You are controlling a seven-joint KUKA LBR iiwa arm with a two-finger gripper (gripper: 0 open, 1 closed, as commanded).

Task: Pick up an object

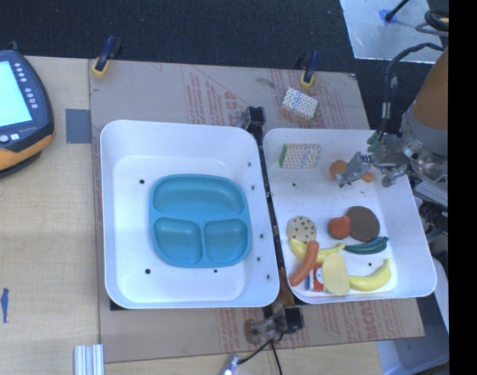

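Fingers of the two-finger gripper (362, 170) are standing spread, gripping nothing, over the small orange toy (339, 167) near the right white bin's (414, 209) far edge; centring before closing is advisable.

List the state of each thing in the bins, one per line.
Gripper: low over the right bin, beside an orange piece.
Blue plate: flat in the left bin, compartments bare.
Banana: lying by the right bin's near wall.
Cookie: lying flat.
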